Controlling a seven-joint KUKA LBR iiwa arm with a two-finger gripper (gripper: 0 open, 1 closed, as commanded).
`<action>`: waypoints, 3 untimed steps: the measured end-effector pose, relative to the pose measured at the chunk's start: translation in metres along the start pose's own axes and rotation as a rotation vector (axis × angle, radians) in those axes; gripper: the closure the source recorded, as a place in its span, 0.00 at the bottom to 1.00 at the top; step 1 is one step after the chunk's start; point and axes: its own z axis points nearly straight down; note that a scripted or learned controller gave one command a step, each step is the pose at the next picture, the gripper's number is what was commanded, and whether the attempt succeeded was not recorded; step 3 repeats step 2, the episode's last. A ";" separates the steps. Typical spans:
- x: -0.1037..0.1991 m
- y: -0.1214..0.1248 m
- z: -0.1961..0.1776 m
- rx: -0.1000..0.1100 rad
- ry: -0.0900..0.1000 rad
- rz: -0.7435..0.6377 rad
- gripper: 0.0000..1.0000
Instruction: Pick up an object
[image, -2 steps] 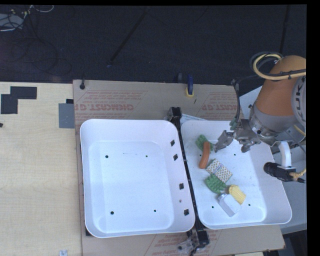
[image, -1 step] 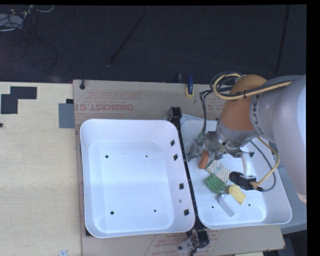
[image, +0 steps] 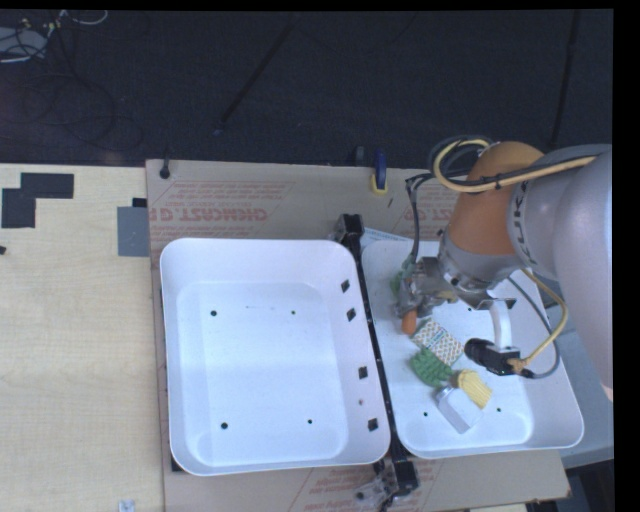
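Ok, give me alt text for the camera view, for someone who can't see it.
A grey arm with an orange band reaches from the right into the right bin, its end effector low over a cluster of small objects. The left bin sits beside it.

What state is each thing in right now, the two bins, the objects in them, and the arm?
Left shallow white plastic bin: flat on the bench, bare floor showing.
Right shallow white plastic bin: holds the small objects.
Green bumpy block: lying loose.
Yellow block: lying loose beside it.
Checkered flat piece: lying flat.
Small orange piece: lying under the gripper.
Gripper: low over the right bin; grip unclear.
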 end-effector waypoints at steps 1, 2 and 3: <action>0.070 -0.002 -0.078 -0.005 0.000 -0.006 1.00; 0.128 -0.035 -0.074 0.001 -0.001 -0.002 1.00; 0.128 -0.035 -0.074 0.001 -0.001 -0.002 1.00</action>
